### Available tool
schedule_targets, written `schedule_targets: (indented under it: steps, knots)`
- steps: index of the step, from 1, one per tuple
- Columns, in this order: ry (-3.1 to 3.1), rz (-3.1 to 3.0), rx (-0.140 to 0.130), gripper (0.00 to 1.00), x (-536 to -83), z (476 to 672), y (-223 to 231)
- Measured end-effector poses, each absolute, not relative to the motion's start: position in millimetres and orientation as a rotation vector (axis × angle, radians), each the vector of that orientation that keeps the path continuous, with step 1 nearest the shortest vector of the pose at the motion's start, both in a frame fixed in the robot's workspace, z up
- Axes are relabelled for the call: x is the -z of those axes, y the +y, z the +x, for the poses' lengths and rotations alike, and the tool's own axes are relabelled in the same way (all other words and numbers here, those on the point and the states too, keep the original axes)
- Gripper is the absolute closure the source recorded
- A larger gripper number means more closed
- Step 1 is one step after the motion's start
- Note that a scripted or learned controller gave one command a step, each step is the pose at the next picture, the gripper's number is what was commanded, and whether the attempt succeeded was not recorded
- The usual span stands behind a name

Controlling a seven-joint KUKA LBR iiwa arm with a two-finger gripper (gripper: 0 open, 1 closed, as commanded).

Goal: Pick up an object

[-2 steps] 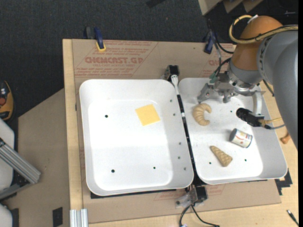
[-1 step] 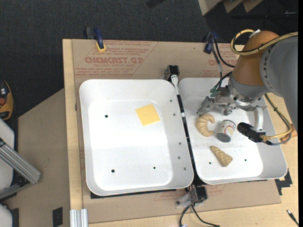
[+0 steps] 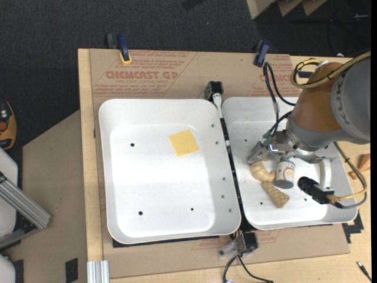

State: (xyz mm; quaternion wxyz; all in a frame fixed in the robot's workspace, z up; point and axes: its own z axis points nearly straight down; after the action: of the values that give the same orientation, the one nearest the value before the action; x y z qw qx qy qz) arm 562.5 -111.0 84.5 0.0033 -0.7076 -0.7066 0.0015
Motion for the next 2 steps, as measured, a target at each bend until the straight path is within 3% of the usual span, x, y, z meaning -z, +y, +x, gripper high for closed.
schedule_targets:
  steps: [1, 2]
  knots:
    - [-2.226, -2.220, 0.002, 0.00, -85, 582.5, -97]
    - [-2.238, -2.222, 0.017, 0.00, -192, 653.8, -42]
